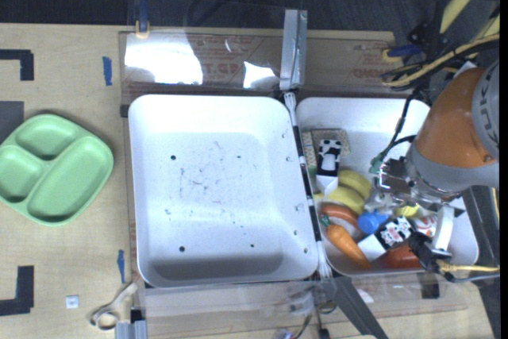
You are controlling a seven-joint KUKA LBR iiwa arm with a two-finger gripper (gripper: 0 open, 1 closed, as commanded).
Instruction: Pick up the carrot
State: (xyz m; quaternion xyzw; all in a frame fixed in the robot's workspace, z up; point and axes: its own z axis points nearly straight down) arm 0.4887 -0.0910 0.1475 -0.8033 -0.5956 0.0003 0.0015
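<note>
The carrot (342, 239) is a short orange taper lying near the front left corner of the right bin (361, 117), beside the divider. It rests among other toy foods. My gripper (406, 209) hangs over the middle of that pile, to the right of the carrot and slightly behind it. The grey wrist and the orange band (454, 132) hide what is under it. Nothing shows the carrot lifted off the bin floor.
Around the carrot lie a yellow banana (352, 186), a red-orange sausage shape (338, 213), a blue piece (370, 223), a black-and-white item (394, 233) and a red item (402, 256). The left bin (210, 179) stands alongside. A green divided plate (52, 167) sits far left.
</note>
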